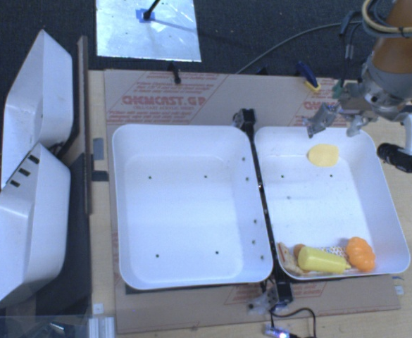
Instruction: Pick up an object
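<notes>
Above the right bin (pixel 385 182), open fingers (pixel 338 123) hover over a yellow piece (pixel 323 155).

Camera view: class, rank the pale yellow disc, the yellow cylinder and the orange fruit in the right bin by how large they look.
1. yellow cylinder, the longest.
2 and 3. pale yellow disc and orange fruit look about alike; the disc lies farther from the camera, so I would not rank them.

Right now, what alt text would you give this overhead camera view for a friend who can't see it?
A grey and orange robot arm holds its gripper open above the far rim of the right bin, near a pale yellow disc. A yellow piece, an orange piece and a few small items cluster in that bin's near corner; the left bin sits alongside.
</notes>
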